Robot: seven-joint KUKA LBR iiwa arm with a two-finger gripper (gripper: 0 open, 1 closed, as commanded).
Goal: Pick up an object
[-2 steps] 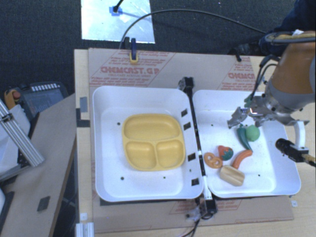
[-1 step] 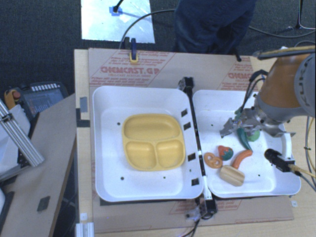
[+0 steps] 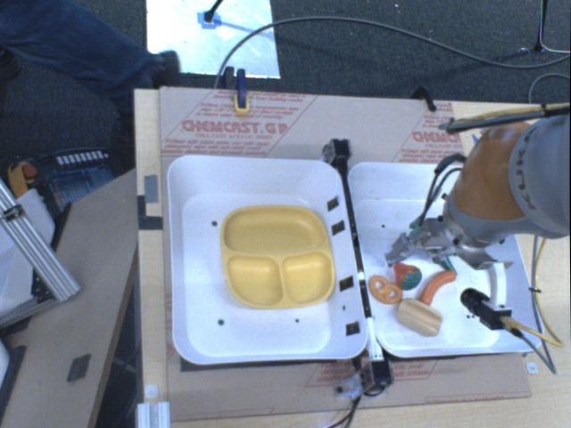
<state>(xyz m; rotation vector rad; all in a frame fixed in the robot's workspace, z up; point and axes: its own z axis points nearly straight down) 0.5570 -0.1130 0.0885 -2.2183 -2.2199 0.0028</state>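
You have two white bins: the left bin holds one yellow divided tray; the right bin holds four toys just below the hand, lower right of frame. The worktop reads "CHEMCAST GP".

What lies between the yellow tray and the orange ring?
In the camera view, the black divider where the two white bins meet lies between the yellow tray and the orange ring.
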